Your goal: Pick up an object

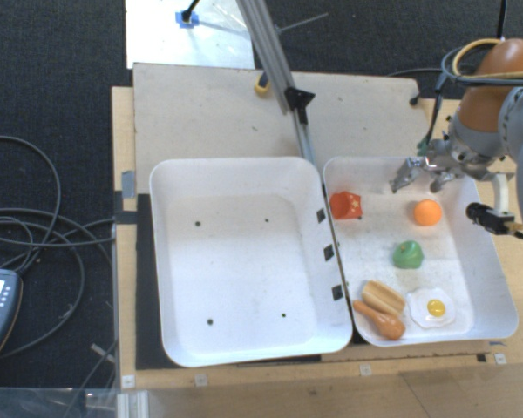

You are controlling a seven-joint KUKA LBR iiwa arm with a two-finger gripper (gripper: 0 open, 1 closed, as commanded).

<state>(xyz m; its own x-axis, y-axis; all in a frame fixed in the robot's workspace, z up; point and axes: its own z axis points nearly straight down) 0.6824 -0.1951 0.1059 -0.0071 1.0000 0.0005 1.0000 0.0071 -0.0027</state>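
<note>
The arm reaches in from the right of the worktop (209, 111), its orange band (499, 72) above the wrist. The jaws hang over the far edge of the right bin (488, 277), spread apart with nothing between them; the two grey fingers (404, 175) point down and leftward toward the bin's far left corner.

The right bin holds all the loose items. A red block (346, 205) lies near the bin's far left corner, close to the dividing wall. An orange ball (428, 212) sits toward the far right side, just below and to the right of the jaws, apart from them. A green round piece (408, 254) lies near the middle of the bin. Along the near edge, a hot dog bun (384, 297) rests just beside a sausage-like orange piece (379, 319), and a fried egg toy (434, 308) lies to their right, near the near right corner.

The left bin (170, 259) sits beside it, their walls touching along the middle. A grey pole (275, 50) slants across the far side of the worktop
</note>
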